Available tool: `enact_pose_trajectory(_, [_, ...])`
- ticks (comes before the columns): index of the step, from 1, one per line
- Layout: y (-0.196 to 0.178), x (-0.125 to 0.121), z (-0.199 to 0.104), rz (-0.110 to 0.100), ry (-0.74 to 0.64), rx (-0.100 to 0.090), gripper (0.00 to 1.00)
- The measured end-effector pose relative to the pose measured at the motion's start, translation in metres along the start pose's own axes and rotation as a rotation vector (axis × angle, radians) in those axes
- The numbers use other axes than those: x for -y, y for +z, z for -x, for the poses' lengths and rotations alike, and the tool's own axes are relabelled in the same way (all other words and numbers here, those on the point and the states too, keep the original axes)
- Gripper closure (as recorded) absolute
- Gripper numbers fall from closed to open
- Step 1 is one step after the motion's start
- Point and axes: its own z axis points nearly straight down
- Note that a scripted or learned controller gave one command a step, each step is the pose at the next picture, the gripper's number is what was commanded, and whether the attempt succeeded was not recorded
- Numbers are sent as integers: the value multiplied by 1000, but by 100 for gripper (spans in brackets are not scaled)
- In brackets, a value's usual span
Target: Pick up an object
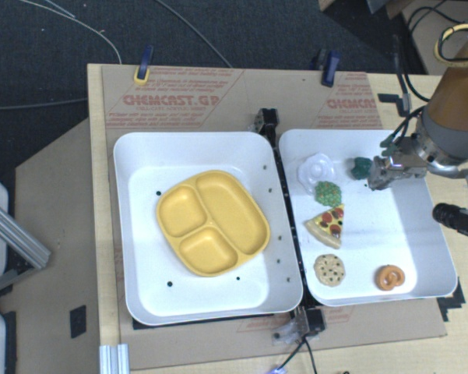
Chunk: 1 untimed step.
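Landmark: right bin (420, 232), on the worktop.
Pincer (380, 174): over the bin's far side; whether it is open or closed I cannot tell; nothing visibly held.
Nearest object: dark green piece (361, 167), touching or just beside the pincer tip.
Others: broccoli (328, 192), pizza slice (328, 227), cookie (329, 269), donut (389, 276) nearer the bin's front.
Doing it well: probably centre over the green piece before closing, then lift straight.
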Motion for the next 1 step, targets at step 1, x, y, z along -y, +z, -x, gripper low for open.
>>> enact_pose_trajectory(1, [0, -3, -44, -5, 1, -1, 100])
